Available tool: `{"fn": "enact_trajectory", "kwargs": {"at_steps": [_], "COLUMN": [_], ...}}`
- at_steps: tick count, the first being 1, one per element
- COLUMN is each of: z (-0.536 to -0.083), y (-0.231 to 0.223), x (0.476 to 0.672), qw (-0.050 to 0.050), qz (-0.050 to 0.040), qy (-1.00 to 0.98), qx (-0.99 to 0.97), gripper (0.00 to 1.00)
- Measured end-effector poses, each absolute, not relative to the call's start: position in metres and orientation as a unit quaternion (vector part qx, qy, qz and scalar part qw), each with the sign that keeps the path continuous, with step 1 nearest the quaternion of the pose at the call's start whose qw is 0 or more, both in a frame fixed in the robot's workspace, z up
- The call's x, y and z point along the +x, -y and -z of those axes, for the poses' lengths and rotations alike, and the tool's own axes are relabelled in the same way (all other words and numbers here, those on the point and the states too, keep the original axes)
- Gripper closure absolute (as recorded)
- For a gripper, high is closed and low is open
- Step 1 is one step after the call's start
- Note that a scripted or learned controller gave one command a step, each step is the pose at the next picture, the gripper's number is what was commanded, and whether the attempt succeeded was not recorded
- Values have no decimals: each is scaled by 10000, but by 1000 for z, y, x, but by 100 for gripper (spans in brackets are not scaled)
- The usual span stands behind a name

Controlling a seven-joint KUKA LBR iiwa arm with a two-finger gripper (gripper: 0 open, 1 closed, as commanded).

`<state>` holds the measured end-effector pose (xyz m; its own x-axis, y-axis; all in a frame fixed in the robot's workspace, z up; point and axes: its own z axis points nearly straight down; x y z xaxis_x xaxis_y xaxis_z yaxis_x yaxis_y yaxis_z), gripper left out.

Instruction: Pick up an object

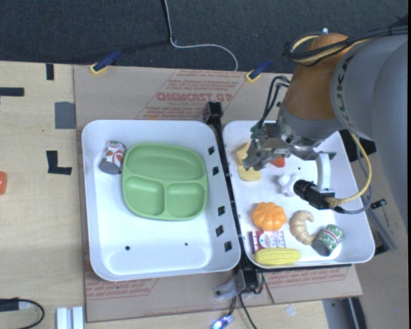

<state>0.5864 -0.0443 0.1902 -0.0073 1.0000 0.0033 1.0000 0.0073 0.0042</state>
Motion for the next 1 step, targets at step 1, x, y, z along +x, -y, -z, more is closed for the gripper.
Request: {"fn": "enact_trajectory", "kwargs": {"at_steps": [1], "z": [-204], "y": [-45], "x": [548], "qw": [-25], "qz": [1], "qy": [-7109], "qx": [7033], "gripper": [100]}}
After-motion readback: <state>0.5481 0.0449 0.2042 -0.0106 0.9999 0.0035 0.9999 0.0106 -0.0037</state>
